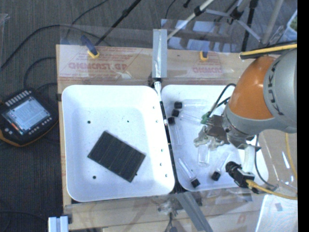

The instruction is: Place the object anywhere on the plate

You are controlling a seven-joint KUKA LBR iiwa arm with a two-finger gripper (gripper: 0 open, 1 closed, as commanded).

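Note:
A dark grey rectangular plate (116,156) lies flat and slanted in the left bin (77,105). In the right bin (189,92) lie several clear plastic vials with black caps, such as a vial (203,156) near the middle and a small one (185,168) nearer the front. Loose black caps (175,113) sit by the bin's left wall, and others (195,182) lie near its front edge. My gripper (204,140) hangs low over the middle of the right bin, just above the central vial. The arm's orange band (251,93) covers the bin's right part.
A ridge (166,134) separates the two bins. A metal post (160,52) stands behind the bins at their junction. A teach pendant (25,115) rests on the floor to the left. Cables (241,175) trail by the right bin's front corner.

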